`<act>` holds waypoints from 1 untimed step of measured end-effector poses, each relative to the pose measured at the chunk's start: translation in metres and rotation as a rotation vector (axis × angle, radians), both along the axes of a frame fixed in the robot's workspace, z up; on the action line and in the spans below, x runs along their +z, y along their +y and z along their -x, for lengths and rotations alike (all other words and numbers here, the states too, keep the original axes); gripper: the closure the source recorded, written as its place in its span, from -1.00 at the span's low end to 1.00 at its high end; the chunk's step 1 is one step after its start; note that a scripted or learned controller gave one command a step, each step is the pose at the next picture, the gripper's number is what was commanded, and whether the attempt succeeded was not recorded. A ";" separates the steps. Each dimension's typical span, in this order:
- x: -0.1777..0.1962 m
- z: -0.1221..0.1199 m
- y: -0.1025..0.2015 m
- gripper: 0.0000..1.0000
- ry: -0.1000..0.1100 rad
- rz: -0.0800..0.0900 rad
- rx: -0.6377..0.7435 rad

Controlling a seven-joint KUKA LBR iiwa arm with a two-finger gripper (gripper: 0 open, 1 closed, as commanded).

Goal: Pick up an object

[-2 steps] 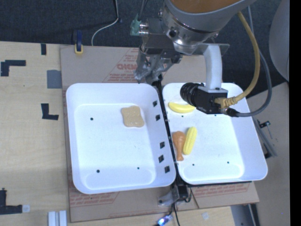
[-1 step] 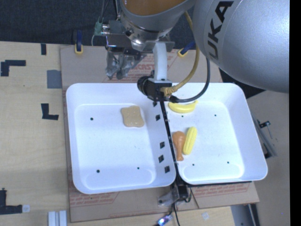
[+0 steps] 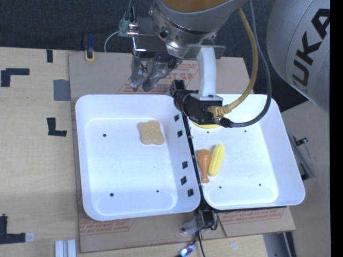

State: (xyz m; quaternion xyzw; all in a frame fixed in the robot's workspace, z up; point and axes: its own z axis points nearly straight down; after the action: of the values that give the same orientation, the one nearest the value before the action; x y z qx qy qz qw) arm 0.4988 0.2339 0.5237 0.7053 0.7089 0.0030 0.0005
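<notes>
A tan, toast-shaped piece (image 3: 151,132) lies flat in the back half of the left bin (image 3: 96,143). In the right bin (image 3: 262,159), against the divider, a yellow corn cob (image 3: 216,160) rests beside an orange piece (image 3: 203,162), and the two touch. My gripper (image 3: 147,82) hangs over the cardboard just behind the left bin's back rim, above and apart from the tan piece. I see nothing held in it. Part of a yellow thing (image 3: 206,125) peeks out under the black wrist fitting at the back of the right bin.
A black fitting (image 3: 195,107) with a white cylinder (image 3: 207,74) and a yellow cable (image 3: 249,90) overhangs the divider at the back. The grey arm body (image 3: 305,36) fills the upper right. Both bins sit on brown cardboard (image 3: 107,74) over a wooden bench.
</notes>
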 end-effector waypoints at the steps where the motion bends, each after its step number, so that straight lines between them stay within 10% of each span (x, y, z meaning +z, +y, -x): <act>1: -0.035 0.016 -0.001 1.00 0.010 0.006 -0.003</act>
State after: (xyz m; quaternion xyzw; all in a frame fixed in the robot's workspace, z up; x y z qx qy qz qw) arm 0.4829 0.2330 0.4887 0.7063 0.7079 -0.0026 -0.0008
